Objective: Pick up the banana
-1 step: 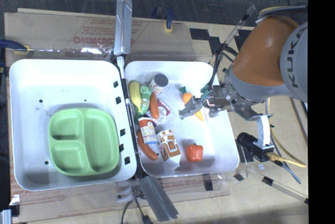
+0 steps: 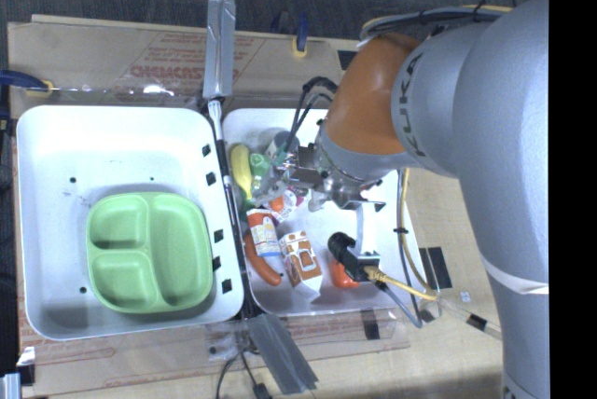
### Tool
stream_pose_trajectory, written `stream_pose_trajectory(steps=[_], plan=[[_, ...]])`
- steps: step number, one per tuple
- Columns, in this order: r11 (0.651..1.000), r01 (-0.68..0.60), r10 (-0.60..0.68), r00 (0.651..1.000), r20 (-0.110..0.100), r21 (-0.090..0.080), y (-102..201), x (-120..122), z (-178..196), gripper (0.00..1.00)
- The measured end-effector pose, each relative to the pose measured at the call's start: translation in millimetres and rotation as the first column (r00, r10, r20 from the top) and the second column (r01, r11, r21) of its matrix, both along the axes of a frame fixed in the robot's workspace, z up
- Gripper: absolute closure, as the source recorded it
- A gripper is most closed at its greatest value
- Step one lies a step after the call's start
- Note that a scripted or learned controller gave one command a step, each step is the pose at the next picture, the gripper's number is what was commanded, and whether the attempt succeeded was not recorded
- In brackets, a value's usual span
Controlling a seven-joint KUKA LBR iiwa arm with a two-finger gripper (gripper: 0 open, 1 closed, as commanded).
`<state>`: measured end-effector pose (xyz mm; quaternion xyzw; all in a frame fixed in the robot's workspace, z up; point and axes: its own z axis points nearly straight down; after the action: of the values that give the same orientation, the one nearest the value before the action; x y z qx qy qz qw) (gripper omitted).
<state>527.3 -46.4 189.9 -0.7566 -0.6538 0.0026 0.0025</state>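
Note:
The banana (image 2: pixel 241 167) is yellow and lies along the left wall of the right bin (image 2: pixel 392 295), near its far end. A green item (image 2: pixel 258 166) lies right beside it. My gripper (image 2: pixel 287 171) hangs low over the far half of the right bin, just right of the banana and the green item, with the grey arm and its orange band behind it. The view does not show the banana in the gripper.
The right bin also holds a small carton (image 2: pixel 263 234), a reddish sausage (image 2: pixel 262 268), a brown-and-white packet (image 2: pixel 300 260) and an orange piece (image 2: pixel 341 277). The left bin (image 2: pixel 56 155) holds a green divided plate (image 2: pixel 149 250). A metal bar (image 2: pixel 219 43) stands between the bins at the back.

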Motion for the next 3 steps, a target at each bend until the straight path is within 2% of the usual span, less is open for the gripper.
stream_pose_trajectory(steps=[1, 2, 3], plan=[[0.956, 0.293, -0.293, 0.956, 0.004, -0.001, 14, 8, 1, 0.00], [0.919, 0.394, -0.394, 0.919, -0.002, -0.003, 65, -6, 0, 0.00], [0.894, 0.448, -0.448, 0.894, 0.002, -0.003, 3, -52, 1, 0.00]])
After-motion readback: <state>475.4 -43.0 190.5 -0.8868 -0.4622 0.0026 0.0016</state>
